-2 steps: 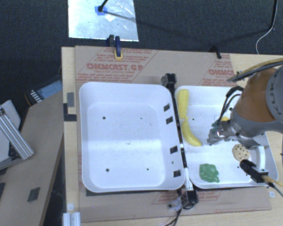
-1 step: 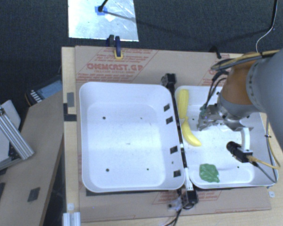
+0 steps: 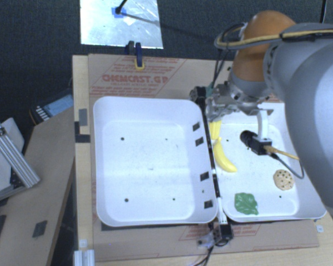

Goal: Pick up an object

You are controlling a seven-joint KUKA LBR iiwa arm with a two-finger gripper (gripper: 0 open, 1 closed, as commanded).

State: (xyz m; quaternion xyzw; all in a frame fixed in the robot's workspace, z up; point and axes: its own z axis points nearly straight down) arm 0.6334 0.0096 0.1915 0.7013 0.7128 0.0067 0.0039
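Arm (image 3: 308,87) in from the right, orange band above the wrist; end effector (image 3: 216,111) low over the far left corner of the right bin (image 3: 266,208), close against the wall it shares with the left bin (image 3: 150,101); released or clenched cannot be told from this angle. Banana (image 3: 222,151) lies in the right bin along that shared wall, far end just beneath the end effector, contact unclear; cookie (image 3: 283,179) toward the bin's right side, well apart from the banana; green piece (image 3: 246,203) near the front edge, between the two; both bins rest on a cardboard sheet (image 3: 139,76) on the bench (image 3: 44,204).
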